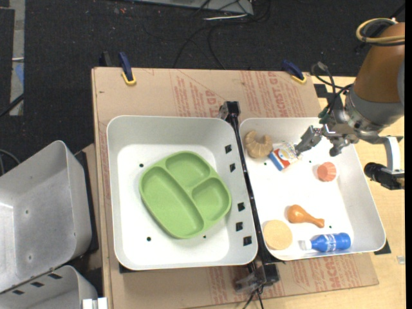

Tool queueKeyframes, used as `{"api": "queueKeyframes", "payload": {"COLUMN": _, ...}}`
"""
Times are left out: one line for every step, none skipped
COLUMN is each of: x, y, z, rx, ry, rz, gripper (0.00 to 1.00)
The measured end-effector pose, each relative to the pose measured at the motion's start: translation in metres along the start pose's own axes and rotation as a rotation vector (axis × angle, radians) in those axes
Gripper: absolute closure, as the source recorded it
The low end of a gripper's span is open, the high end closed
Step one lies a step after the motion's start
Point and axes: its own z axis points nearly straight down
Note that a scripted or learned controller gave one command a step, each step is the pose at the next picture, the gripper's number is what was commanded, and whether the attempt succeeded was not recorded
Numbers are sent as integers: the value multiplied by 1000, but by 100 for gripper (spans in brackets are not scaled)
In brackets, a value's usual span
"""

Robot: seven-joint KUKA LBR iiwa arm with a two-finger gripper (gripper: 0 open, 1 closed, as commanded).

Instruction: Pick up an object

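1. From my remote seat I saw the bench [161,89] carrying two white bins side by side; I took the right bin [360,192] as my landmark for everything else.
2. The arm [380,69], grey with an orange band, reached over the right bin's far right corner.
3. The gripper [322,141] hung over the far part of the right bin, its two fingers [308,139] spread apart with nothing between them.
4. One finger pointed toward a small carton [280,157], white with blue and red, which lay in the far middle of the right bin; I could not tell whether the fingertip touched it.
5. A tan pastry [257,144] sat in the far left corner of the right bin, just beside the carton.
6. A pinkish-red cup-like piece [326,171] lay toward the right side of the right bin, near the gripper but apart from it.
7. An orange drumstick [304,216] rested in the middle of the right bin's near half.
8. A round tan disc [278,234] sat in the near left corner of the right bin, close to the drumstick.
9. A blue bottle [329,242] lay on its side along the right bin's near wall, just beside the disc.
10. The left bin [122,140] touched the right bin along a black clip-lined seam and held a green divided tray [185,193], three compartments, tilted at an angle.
11. A grey tub [35,217] stood well apart from the right bin, beyond the left bin, off the bench.
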Motion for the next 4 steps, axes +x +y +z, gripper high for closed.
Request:
{"api": "queueKeyframes", "payload": {"x": 1, "y": 3, "z": -8, "rx": -13, "ry": -2, "rz": -3, "gripper": 0}}
{"api": "queueKeyframes", "payload": {"x": -4, "y": -3, "z": 53, "rx": -8, "ry": -2, "rz": 0, "gripper": 0}}
{"api": "queueKeyframes", "payload": {"x": 0, "y": -5, "z": 117, "rx": -7, "ry": -1, "rz": 0, "gripper": 0}}
{"api": "queueKeyframes", "payload": {"x": 0, "y": -5, "z": 122, "rx": -12, "ry": -2, "rz": 0, "gripper": 0}}
